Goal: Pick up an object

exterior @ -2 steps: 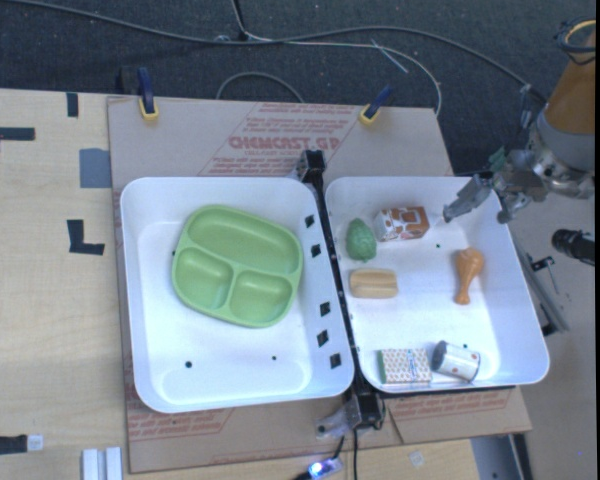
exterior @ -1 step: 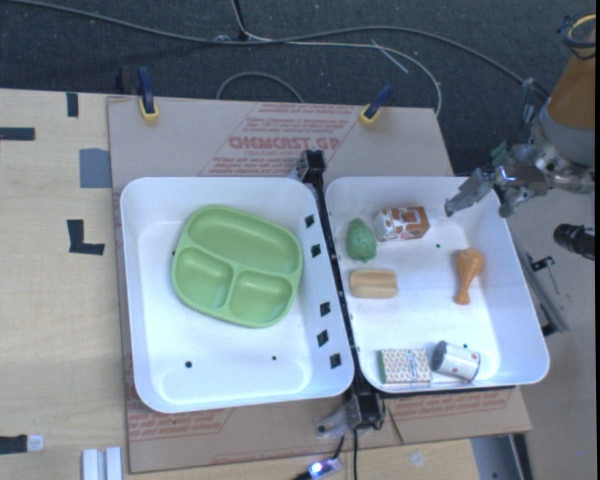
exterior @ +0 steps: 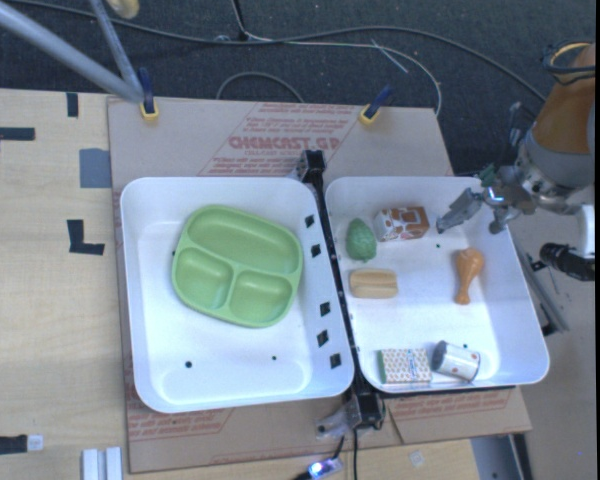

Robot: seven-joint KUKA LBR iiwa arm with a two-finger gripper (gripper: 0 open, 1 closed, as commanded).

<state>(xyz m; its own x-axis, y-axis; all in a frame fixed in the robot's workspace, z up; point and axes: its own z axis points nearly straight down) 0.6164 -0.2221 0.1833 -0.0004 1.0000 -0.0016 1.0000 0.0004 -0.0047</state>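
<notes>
Approach step: gripper [exterior: 477, 211] spread wide, empty, above right bin [exterior: 500, 343] far edge. Next, lower onto drumstick [exterior: 467, 271], then close.

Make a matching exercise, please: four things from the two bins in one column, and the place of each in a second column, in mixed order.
Things:
1. green divided plate
2. chicken drumstick
3. small can
4. green round object

Places:
A. right bin, near the front rim, beside a small patterned box
B. right bin, close to the divider, just above the tan bread-like piece
C. left bin, toward its middle
D. right bin, right part, below the gripper

Pairs: 1-C, 2-D, 3-A, 4-B
</notes>
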